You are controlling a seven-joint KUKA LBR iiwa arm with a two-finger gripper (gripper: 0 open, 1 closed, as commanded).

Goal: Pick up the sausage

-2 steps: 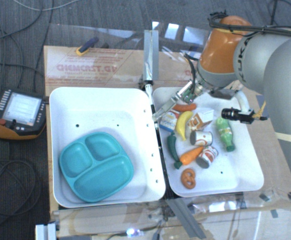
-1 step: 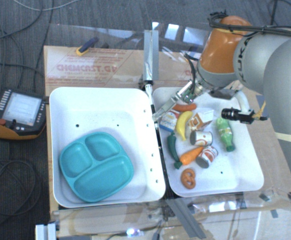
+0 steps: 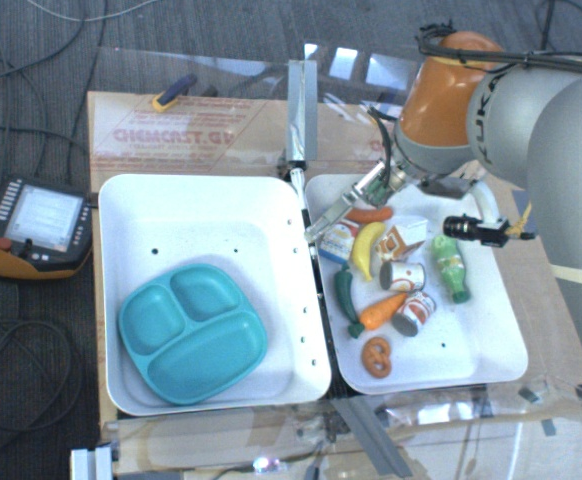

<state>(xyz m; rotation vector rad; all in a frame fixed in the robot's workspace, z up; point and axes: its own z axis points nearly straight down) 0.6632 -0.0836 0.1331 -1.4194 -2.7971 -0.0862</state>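
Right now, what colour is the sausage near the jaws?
Orange-red. The sausage lies in the right bin, above the banana; the camera view shows it.

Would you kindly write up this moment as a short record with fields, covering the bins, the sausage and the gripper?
left bin: holds a teal divided plate
right bin: holds toy foods and cans
sausage: red-orange, at the bin's far left, just above the banana
gripper: low over the sausage end of the pile; grasp not discernible
nearby: carrot, pretzel, green bottle
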